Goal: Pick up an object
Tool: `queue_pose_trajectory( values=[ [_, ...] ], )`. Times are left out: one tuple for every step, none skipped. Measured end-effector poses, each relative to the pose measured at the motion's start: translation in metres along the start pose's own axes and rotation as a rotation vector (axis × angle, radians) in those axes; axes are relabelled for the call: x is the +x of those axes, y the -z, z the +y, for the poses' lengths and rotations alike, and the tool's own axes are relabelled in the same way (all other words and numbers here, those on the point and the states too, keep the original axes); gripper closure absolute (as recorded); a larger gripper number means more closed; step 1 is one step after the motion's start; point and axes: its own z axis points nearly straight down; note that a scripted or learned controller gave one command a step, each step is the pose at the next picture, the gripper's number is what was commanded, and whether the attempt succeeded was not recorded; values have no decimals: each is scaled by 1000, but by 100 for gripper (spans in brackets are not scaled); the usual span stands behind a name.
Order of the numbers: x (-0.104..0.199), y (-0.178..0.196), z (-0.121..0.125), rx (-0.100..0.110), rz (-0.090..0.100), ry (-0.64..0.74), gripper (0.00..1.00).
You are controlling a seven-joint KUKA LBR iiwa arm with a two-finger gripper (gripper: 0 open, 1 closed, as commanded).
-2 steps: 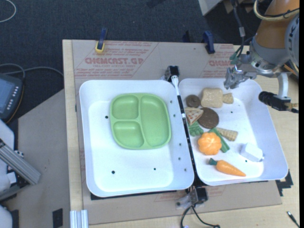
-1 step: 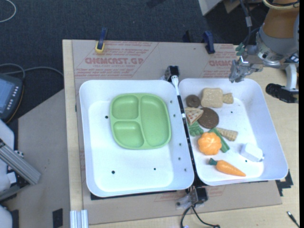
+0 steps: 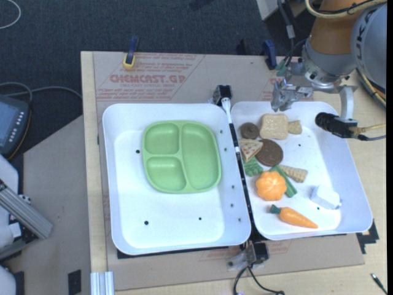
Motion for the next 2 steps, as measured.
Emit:
queue_pose_trajectory(
  values=[
    [49,-5,-6,1,0,-1,100],
    [86,14,-13,-4,-1,-1,100]
  ],
)
